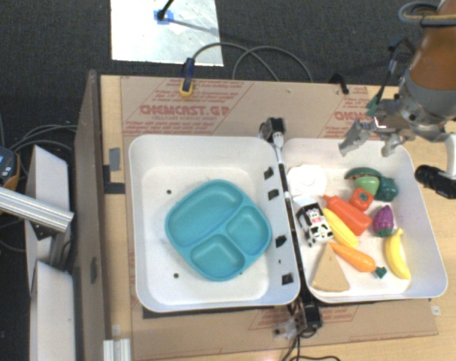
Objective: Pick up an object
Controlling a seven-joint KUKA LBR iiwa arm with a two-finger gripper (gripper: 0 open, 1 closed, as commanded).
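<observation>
The arm comes in from the right, and its hand hangs over the far edge of the right bin, above the toys and touching none of them. Its two fingers stand apart with nothing between them.

The things to pick from all lie in that right bin: a green pepper nearest the hand, a small orange and red toy just below it, a purple piece, a banana by the right wall, a carrot, a yellow corn cob, a tan wedge and a black and white cow by the divider.

The left bin holds a teal divided tray, lying flat on the table.
</observation>
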